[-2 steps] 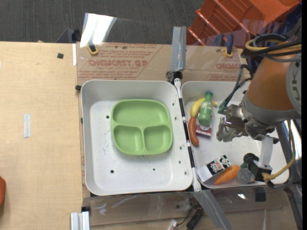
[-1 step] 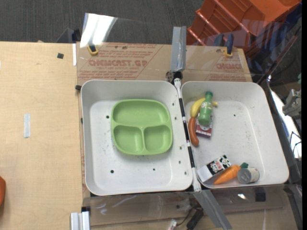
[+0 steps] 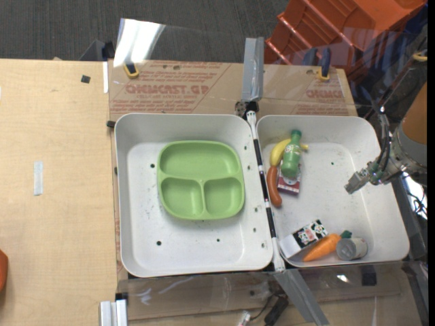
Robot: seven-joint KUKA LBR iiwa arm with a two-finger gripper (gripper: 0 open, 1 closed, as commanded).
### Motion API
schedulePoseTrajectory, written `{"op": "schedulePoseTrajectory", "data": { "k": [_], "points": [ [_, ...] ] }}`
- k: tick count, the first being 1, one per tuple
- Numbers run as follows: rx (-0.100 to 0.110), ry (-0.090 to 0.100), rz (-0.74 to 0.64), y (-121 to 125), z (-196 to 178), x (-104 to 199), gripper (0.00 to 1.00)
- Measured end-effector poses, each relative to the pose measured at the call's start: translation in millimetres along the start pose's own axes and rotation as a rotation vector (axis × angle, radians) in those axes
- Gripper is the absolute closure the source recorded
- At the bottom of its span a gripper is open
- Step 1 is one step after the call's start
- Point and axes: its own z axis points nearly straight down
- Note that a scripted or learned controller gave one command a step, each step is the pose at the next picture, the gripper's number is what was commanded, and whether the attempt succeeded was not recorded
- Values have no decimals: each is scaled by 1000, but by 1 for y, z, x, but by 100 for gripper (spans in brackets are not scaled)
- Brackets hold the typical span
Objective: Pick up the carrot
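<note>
Carrot (image 3: pixel 321 247) lies in the right bin (image 3: pixel 326 129), at its near edge, long axis slanted: thick end toward the green-topped stub at the right, tip pointing down-left. Looks like a toy, moulded plastic or similar; judged light, rigid, smooth-skinned, not fragile. Tapered round body, so likely to squirt out of a pinch if taken near the tip.

Neighbours are tight. A small black-and-white box (image 3: pixel 309 234) touches or overlaps the carrot's upper-left side; a grey round can (image 3: pixel 351 249) sits just beside the thick end. The bin wall runs just below. Further up the same bin: banana (image 3: pixel 279 151), green bottle (image 3: pixel 291 156), a sausage-like red piece (image 3: pixel 273 185) along the divider. Left bin holds a green divided plate (image 3: pixel 201 180).

Gripper (image 3: pixel 358 181) hangs over the right side of the right bin, well apart from the carrot, nothing between its fingers; open or closed cannot be told at this size.

Grasp judgement: close across the short axis around mid-body or slightly toward the thick end, fingers set perpendicular to the slant. Free space for fingers is scant on the box side; risk of nudging box or can, or clipping the bin wall.
</note>
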Motion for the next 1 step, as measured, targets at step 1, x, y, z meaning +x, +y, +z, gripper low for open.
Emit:
{"op": "schedulePoseTrajectory", "data": {
  "k": [1],
  "points": [
    [0,0,0,0,0,0,0]
  ]
}}
